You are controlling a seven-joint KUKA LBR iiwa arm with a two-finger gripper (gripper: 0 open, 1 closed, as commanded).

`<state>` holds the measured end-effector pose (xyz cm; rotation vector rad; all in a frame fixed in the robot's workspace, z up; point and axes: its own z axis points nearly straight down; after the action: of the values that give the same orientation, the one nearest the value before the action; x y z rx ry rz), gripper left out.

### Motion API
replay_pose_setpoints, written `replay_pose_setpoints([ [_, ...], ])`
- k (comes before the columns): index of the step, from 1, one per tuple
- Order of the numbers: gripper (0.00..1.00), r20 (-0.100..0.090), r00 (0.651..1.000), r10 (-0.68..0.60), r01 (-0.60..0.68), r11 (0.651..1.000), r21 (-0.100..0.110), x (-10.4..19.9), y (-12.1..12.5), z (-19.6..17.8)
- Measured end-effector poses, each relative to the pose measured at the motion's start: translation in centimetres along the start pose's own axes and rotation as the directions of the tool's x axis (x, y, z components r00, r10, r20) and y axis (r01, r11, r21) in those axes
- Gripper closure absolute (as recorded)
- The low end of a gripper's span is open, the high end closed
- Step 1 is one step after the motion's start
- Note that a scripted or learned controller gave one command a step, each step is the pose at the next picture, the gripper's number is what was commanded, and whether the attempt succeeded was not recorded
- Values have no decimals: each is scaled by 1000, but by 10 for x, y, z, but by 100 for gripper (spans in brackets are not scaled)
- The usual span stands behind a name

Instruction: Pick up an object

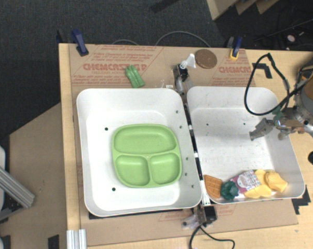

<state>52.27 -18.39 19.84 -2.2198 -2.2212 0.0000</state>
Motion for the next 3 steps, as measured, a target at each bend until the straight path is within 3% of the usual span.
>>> replay_pose_setpoints([
  [1,0,5,1000,2,-1,1000,-5,-42,48,56],
  [2,0,3,1000,-2,2,1000,-4,-38,75,82],
  [3,0,3,1000,-1,1,1000,-1,-40,78,94],
])
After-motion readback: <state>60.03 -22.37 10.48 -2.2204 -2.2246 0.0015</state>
